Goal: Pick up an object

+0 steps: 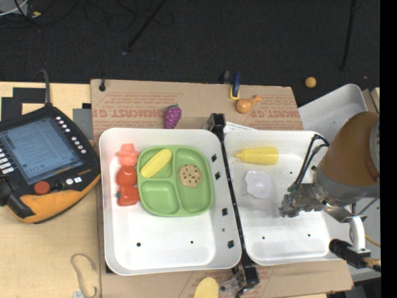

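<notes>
Gripper (290, 207) is hovering low in the right bin (273, 247); its fingers' state I cannot tell. Beyond it, a clear cup (258, 184) is lying just left; farther, a yellow corn (257, 156). Centering over one matters.

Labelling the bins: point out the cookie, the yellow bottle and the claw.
cookie (190, 176), camera view, centre of its face.
yellow bottle (257, 156), camera view, middle of its body.
claw (289, 207), camera view, its dark tip.
</notes>
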{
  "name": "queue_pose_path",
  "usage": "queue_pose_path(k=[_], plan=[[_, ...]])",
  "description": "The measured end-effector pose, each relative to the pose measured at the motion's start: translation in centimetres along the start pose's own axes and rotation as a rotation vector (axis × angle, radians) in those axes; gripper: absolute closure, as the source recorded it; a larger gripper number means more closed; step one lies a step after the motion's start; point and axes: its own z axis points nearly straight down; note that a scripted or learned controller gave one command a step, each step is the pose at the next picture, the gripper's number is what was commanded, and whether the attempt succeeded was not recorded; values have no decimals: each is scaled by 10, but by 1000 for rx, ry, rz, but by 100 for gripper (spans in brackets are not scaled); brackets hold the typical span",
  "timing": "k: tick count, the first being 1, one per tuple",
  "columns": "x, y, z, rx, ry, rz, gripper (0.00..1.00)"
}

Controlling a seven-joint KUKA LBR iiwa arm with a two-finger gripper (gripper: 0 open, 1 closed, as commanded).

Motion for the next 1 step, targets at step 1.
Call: queue_pose_path(k=[1], plan=[[-3, 6, -43, -1, -1, 0, 100]])
